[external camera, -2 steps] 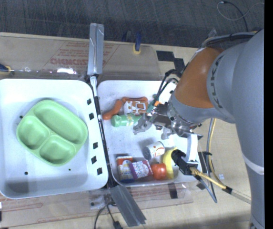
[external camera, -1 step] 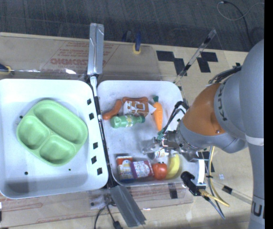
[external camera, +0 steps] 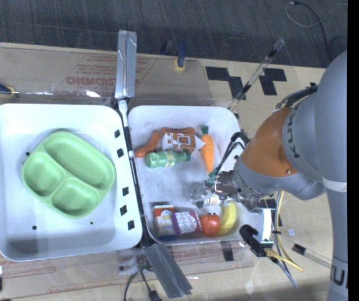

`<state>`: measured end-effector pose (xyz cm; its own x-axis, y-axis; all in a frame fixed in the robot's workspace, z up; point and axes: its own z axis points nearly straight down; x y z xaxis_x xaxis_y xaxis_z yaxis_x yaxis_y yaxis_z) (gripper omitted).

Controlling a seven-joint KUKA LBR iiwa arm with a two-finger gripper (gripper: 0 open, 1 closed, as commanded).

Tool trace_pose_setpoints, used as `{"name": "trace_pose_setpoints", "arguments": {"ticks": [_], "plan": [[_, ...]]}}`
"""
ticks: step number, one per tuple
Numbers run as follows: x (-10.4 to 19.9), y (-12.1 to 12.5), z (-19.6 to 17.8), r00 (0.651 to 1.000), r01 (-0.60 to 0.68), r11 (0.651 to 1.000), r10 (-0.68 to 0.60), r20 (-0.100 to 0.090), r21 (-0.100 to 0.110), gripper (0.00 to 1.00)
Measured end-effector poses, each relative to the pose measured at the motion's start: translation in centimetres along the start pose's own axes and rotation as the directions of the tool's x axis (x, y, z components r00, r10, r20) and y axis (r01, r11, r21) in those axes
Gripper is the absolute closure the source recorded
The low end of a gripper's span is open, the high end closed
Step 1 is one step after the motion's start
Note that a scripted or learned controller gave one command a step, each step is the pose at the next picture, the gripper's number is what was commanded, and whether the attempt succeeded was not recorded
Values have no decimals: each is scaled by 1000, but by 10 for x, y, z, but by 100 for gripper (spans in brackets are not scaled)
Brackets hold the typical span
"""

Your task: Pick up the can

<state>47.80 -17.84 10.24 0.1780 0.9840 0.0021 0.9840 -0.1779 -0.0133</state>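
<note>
Your can [external camera: 175,222] lies on its side in the right bin [external camera: 185,115], along the near wall, its label showing red, white and purple. A red tomato [external camera: 210,224] sits touching its right end, and a yellow banana [external camera: 228,218] curves just beyond the tomato.

The hand [external camera: 212,195] hangs low in that same bin, just above and to the right of the can, near the tomato and banana. You cannot tell from this view whether its fingers are spread or closed, since the metal parts blur together; nothing shows clearly between them. The grey arm with its orange band [external camera: 268,149] reaches in from the right over the bin's edge.

Farther back in the right bin you see a green bottle [external camera: 166,159] lying flat, a brown and white carton [external camera: 179,140] behind it, and an orange carrot [external camera: 208,150] beside the carton.

The left bin [external camera: 4,231] holds a green divided plate [external camera: 68,173], resting flat and well apart from the can.
</note>
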Motion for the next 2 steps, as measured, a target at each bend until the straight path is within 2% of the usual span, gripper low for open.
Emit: {"name": "trace_pose_setpoints", "arguments": {"ticks": [1, 2], "plan": [[52, 22, -35, 989, -148, 989, 148, 1, -3, 100], [133, 55, -86, 999, -40, 999, 40, 2, -4, 100]]}}
